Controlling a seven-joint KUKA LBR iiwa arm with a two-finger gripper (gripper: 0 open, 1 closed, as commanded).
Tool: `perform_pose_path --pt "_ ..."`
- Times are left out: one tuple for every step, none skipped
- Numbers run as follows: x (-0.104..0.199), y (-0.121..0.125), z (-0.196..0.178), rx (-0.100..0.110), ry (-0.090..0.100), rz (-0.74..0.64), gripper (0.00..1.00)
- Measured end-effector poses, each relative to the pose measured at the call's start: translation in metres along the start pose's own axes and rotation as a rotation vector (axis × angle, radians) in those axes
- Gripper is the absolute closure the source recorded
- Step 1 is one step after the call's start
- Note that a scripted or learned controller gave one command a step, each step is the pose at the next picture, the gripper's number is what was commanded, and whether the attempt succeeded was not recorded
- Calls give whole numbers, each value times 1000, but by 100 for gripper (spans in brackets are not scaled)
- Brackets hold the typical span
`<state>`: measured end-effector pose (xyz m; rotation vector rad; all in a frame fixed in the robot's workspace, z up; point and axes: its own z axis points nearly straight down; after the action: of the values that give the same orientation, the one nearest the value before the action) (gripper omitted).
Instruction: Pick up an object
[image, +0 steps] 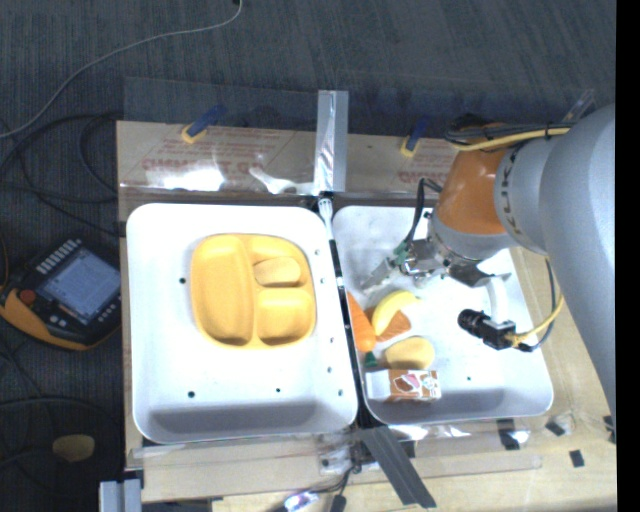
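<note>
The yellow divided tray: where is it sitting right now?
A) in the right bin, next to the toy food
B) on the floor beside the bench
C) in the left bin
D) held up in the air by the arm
C: the yellow divided tray lies flat in the left bin, while the arm reaches into the right bin.

left bin (160, 400): yellow tray (250, 288) fills centre; floor open around it
right bin (530, 385): food cluster (400, 340) crowds left wall; arm (560, 200) overhangs top right; lower right floor open
</note>
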<state>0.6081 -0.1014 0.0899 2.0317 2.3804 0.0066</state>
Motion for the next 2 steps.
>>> perform_pose_path --pt "9 -43 -2 0 1 -129 0" --pt "18 0 -111 12 5 -78 0"
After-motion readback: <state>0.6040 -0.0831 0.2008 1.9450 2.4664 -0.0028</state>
